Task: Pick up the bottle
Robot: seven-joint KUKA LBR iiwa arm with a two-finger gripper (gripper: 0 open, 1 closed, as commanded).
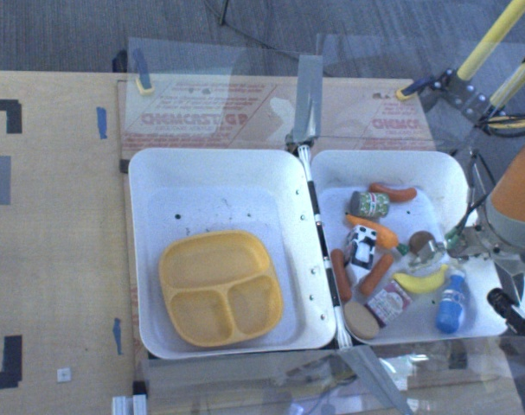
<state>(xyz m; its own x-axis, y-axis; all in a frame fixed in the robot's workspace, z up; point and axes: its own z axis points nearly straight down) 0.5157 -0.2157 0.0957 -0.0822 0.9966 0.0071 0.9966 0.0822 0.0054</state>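
The blue bottle (pixel 451 306) with a pale cap stands in the front right corner of the right bin (pixel 444 164), just right of a yellow banana (pixel 420 279). My gripper (pixel 435 249) reaches in from the right edge, low over the bin's right side. Its tip is beside a brown round item (pixel 419 240) and just above the banana. It is above and slightly left of the bottle, a short gap away from it. Nothing is visibly held.
The right bin also holds a green can (pixel 369 204), sausages (pixel 393 192), a carrot (pixel 374 230), a black-and-white toy (pixel 361 249), a red packet (pixel 387 303) and a round biscuit (pixel 361 319). A yellow divided plate (pixel 220 289) lies in the left bin (pixel 158 197).
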